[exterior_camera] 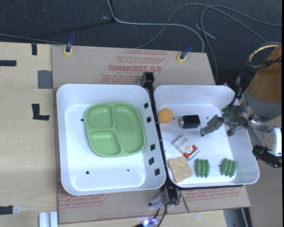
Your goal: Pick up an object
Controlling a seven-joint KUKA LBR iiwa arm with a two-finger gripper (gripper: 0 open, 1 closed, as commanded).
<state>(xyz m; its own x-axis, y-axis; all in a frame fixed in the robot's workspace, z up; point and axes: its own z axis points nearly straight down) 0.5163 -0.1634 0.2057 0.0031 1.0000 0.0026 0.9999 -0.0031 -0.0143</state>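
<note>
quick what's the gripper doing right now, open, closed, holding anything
Gripper: open, holding nothing, over the right bin beside the black object.

Even, soft overhead light; the white bins [66, 141] look bright without glare, shadows are faint, and the whole frame is slightly soft.

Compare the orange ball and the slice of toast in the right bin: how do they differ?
The orange ball is round and bright orange; the slice of toast is flat and pale brown. The ball lies near the divider at the bin's far side, the toast at the near edge. Both lie in the right bin.
</note>
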